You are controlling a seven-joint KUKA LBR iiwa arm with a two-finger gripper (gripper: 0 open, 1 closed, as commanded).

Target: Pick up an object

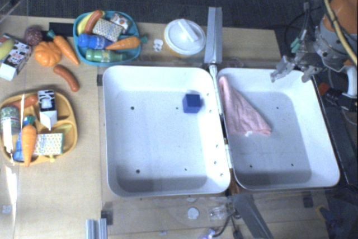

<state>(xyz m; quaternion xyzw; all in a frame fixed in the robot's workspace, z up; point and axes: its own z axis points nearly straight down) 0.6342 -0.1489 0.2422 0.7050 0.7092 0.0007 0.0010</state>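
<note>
I see a blue cube (192, 102) in the left bin (120, 170), pink cloth (242, 111) in the right bin (321, 168). End effector (293, 68) upper right, fingers spread, holding nothing.

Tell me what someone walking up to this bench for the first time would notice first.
Probably the small dark blue cube, alone near the upper right of the left white bin, and the crumpled pink cloth lying against the left wall of the right white bin. The end effector hangs over that bin's upper right corner, and bright toy food crowds the blue bowl and yellow tray at the left.
</note>
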